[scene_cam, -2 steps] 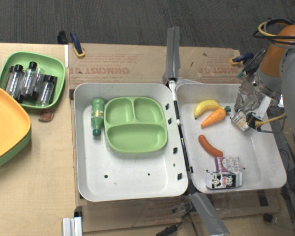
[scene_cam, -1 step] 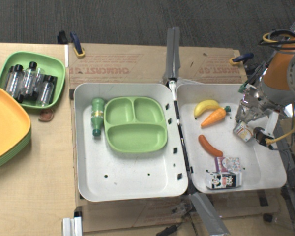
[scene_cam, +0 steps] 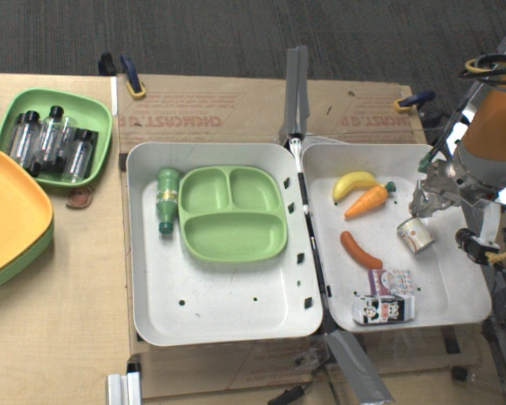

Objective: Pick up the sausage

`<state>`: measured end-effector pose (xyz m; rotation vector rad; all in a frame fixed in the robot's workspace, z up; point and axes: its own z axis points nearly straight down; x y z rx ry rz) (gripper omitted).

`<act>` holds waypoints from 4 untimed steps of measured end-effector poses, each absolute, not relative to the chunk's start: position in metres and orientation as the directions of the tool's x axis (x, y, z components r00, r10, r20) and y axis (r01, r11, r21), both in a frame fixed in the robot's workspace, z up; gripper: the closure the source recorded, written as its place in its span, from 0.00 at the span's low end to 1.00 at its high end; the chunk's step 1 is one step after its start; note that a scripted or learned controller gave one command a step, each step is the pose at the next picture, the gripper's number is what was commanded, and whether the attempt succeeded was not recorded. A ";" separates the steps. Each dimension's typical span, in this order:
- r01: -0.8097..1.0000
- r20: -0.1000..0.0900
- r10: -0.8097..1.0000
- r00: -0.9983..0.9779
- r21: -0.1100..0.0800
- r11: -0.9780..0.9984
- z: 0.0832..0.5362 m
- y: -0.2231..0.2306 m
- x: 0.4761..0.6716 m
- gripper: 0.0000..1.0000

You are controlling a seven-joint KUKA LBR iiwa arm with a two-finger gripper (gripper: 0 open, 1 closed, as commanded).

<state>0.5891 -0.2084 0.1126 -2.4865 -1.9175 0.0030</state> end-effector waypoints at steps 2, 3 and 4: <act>0.969 -0.002 0.969 0.248 0.000 -0.248 0.115 -0.185 0.646 1.00; 0.969 -0.002 0.969 0.247 -0.001 -0.247 0.115 -0.185 0.646 0.00; 0.972 -0.001 0.972 0.233 -0.002 -0.233 0.091 -0.169 0.621 0.00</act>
